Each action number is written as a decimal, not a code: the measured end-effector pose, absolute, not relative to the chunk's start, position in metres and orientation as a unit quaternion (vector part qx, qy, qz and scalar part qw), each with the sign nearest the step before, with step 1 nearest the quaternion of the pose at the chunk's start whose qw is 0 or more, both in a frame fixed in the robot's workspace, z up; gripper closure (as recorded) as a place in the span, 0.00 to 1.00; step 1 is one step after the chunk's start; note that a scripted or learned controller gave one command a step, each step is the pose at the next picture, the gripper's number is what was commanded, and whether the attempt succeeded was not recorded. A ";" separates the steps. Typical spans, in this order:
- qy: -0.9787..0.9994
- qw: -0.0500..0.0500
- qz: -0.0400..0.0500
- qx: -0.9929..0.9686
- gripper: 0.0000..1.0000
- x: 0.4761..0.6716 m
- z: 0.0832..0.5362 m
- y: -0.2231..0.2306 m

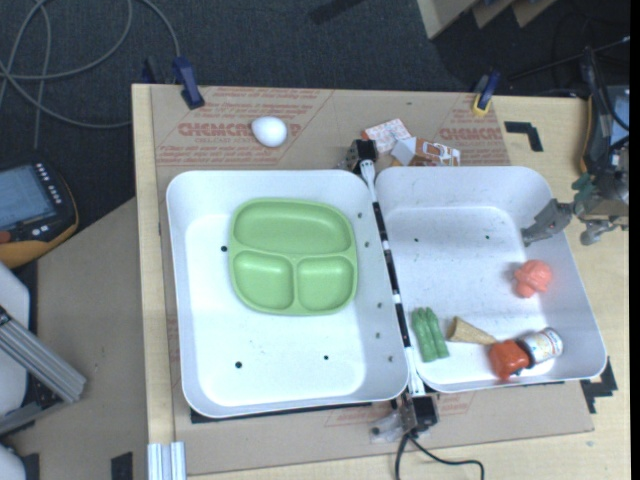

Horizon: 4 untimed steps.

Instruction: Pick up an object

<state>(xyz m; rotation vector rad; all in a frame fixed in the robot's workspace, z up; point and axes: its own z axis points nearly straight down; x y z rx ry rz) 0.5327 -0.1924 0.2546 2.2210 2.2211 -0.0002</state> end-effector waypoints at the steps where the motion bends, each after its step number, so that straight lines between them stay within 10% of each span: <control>1: 0.707 -0.001 -0.001 0.707 0.00 0.558 0.172 -0.224; 2: 0.708 -0.003 0.001 0.706 0.00 0.550 0.084 -0.215; 3: 0.707 0.000 0.000 0.707 1.00 0.550 0.095 -0.217; 4: 0.708 0.001 0.002 0.706 1.00 0.620 0.148 -0.131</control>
